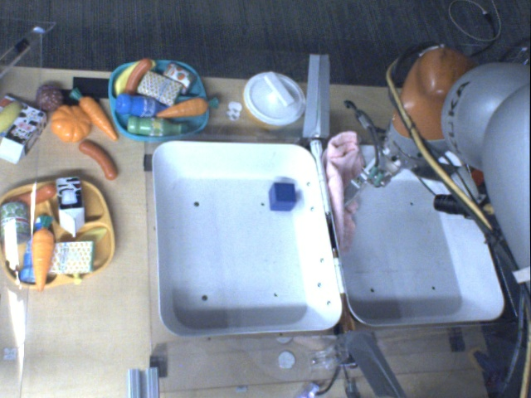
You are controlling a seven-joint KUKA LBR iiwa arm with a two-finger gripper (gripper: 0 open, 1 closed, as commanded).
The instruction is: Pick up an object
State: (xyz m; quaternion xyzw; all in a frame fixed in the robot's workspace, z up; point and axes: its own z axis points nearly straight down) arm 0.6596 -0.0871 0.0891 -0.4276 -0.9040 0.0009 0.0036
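- The two-finger gripper [371, 175] is being seen at the upper left corner of the right shallow white bin [431, 301], at the end of the grey arm with its orange band [430, 89], reaching in from the right.
- A soft pink cloth [342, 185] is lying draped along the divide between the two bins, mostly on the right bin's left wall, running from near the top rim down towards mid-bin.
- The gripper tip is being seen just beside the cloth's upper right edge, apparently touching it; actual contact cannot be confirmed at this slant.
- Whether the gripper is spread or pinched on the cloth cannot be told; the tip is small and cluttered by cables.
- A small blue cube [283, 195] is sitting in the left shallow white bin [241, 305], in its upper right part, well apart from the gripper, with the cloth and bin walls between them.
- A round white lidded container [274, 98] is standing on the bench behind the left bin.
- A blue bowl of toy food [159, 100] is resting at upper left; a yellow tray of toy food [56, 235] is resting at far left.
- Loose toy carrots, a sausage and a small orange pumpkin [70, 123] are lying between the two.
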